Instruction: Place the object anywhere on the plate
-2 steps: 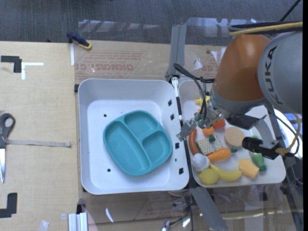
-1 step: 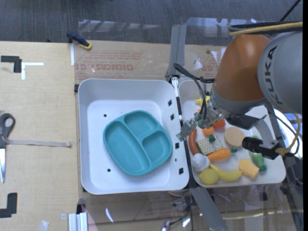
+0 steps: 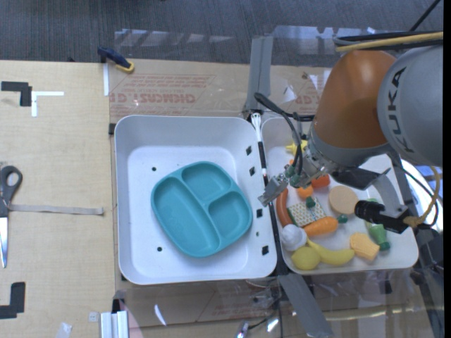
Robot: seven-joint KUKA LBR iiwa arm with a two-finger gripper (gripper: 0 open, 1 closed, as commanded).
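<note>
A teal plate with three compartments lies in the left white bin with nothing on it. My gripper hangs low over the far left part of the right bin, under the orange wrist band. Right below it lie an orange-red sausage, a small red-orange piece and a checkered waffle. The wrist hides the fingertips, and I cannot see anything between them.
The right bin also holds a carrot, a white garlic bulb, a banana, a lemon, a tan round cookie and an orange wedge. Scissors lie on the bench at far left.
</note>
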